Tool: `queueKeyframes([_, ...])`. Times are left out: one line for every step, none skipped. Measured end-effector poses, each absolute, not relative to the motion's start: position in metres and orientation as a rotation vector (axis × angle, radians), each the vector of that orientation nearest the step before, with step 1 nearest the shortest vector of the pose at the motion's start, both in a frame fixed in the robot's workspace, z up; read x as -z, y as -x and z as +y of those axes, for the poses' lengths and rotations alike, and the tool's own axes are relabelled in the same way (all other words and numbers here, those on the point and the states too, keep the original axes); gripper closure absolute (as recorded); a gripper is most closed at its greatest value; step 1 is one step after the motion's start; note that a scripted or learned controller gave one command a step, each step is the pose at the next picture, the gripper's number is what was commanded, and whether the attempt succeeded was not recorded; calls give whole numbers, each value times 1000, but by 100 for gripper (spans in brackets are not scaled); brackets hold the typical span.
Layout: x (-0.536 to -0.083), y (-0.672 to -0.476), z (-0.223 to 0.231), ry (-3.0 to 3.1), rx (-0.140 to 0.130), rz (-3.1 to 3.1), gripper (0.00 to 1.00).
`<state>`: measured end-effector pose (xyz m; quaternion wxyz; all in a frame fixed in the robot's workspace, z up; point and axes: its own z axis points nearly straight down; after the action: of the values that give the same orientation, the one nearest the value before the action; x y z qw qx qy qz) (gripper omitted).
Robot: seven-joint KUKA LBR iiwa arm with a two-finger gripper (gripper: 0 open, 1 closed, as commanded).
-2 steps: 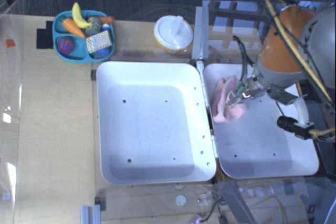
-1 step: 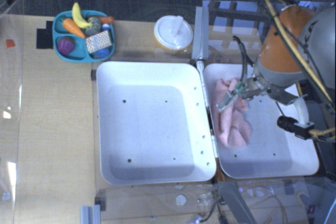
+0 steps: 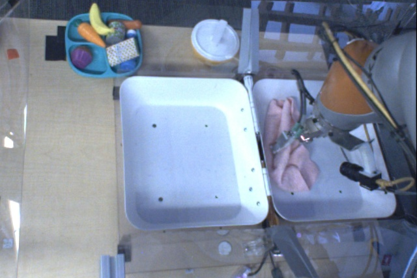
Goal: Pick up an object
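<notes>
A crumpled pink cloth [image 3: 290, 148] lies along the left side of the right white bin [image 3: 339, 205]. My gripper [image 3: 287, 139] reaches in from the right and sits low over the middle of the cloth, its metal fingers touching or pressing into the folds. The fabric bunches around the fingertips, and I cannot make out whether any of it is pinched between them. The left white bin [image 3: 189, 153] sits beside it.
A blue divided tray [image 3: 103, 43] with toy food, including a banana and a carrot, stands at the back left of the bench. A white lidded container [image 3: 215, 40] sits behind the bins. A metal frame [image 3: 313, 29] rises behind the right bin.
</notes>
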<state>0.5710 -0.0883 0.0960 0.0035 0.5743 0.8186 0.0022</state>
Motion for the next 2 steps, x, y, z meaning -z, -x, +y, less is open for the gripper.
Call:
queueKeyframes([-175, -589, -113, -1707, -5, 2630, 0])
queueKeyframes([-92, -616, -96, -1583, -12, 2694, 0])
